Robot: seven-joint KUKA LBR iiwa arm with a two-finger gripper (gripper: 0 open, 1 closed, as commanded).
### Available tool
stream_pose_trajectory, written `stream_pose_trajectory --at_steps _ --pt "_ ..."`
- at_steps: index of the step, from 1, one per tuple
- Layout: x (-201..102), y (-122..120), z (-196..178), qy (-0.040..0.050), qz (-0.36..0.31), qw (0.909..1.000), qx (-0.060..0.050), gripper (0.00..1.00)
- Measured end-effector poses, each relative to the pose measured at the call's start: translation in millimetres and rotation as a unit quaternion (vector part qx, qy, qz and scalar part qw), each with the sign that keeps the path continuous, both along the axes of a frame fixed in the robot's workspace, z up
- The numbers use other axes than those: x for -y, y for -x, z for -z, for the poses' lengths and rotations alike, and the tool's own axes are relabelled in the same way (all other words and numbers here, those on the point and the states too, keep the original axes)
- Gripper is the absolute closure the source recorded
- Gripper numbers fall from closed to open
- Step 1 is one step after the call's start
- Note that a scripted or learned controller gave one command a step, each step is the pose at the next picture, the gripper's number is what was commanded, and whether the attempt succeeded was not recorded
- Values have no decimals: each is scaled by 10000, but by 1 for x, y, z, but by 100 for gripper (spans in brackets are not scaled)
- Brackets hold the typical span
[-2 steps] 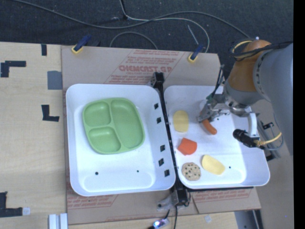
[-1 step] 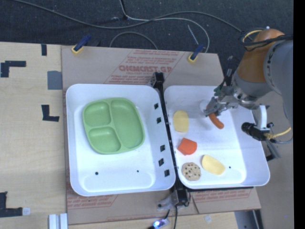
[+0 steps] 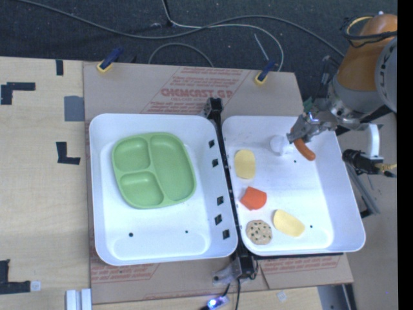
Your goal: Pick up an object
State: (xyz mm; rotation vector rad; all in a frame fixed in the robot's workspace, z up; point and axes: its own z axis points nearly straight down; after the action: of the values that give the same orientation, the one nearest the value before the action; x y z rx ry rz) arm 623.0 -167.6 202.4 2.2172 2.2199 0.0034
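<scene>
While the gripper (image 3: 304, 134) is hanging over the right bin (image 3: 335, 192), its fingers are pinching one end of a small orange carrot-like piece (image 3: 306, 150), which is dangling just above the floor. Pick looks mostly done; lift is remaining. Below the carrot, smooth plastic food is lying: yellow oval (image 3: 244, 164), orange wedge (image 3: 253, 198), speckled cookie (image 3: 259, 232).

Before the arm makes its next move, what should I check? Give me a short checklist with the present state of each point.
1. Gripper is over the right bin: ok.
2. Object held: cannot tell; an orange piece lies right at the gripper.
3. Small white object beside the gripper, may get bumped: not ok.
4. Cookie, orange block and two yellow pieces lie apart from each other: ok.
5. Green tray sits in the left bin, away from the arm: ok.
</scene>
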Motion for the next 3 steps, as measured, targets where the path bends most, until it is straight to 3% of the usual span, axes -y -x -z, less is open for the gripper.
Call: stream_pose_trajectory --at_steps 1,3 --pt "-1 0 -14 -7 -2 10000 -19 100" --pt "-101 30 -16 -15 -20 10000 -34 100"
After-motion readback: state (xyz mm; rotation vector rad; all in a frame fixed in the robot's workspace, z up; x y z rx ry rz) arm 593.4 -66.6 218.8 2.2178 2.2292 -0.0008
